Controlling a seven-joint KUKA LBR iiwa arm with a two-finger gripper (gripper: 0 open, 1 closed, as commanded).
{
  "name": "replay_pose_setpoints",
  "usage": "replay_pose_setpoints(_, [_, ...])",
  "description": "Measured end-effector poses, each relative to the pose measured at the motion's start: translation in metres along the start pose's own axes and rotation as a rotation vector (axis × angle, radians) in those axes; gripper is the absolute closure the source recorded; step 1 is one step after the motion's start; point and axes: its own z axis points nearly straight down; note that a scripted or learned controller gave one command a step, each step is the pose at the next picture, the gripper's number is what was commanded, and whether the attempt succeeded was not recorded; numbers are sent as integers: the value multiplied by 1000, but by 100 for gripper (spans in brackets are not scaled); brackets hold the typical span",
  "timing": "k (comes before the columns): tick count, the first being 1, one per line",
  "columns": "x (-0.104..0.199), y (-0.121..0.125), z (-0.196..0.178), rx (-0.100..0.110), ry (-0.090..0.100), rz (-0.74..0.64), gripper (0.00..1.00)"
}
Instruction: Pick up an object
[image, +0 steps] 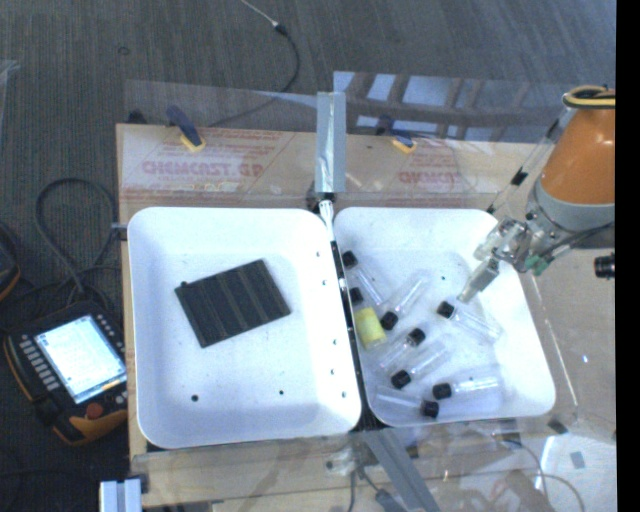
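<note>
Hovering above capped clear tubes (425, 352) in right bin (530, 395): jaws (478, 284).

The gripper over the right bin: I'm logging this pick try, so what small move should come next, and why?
Probably a short descent straight down. The gripper hangs over the right bin with nothing seen between its fingers, and a clear vial with a black cap lies just below and left of its tip. Other vials crowd the bin floor, so a small drop toward that nearest one seems the safest try.
</note>
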Motion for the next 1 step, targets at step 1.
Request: replay_pose_setpoints(1, [-9, 5, 70, -3, -13, -16, 0])
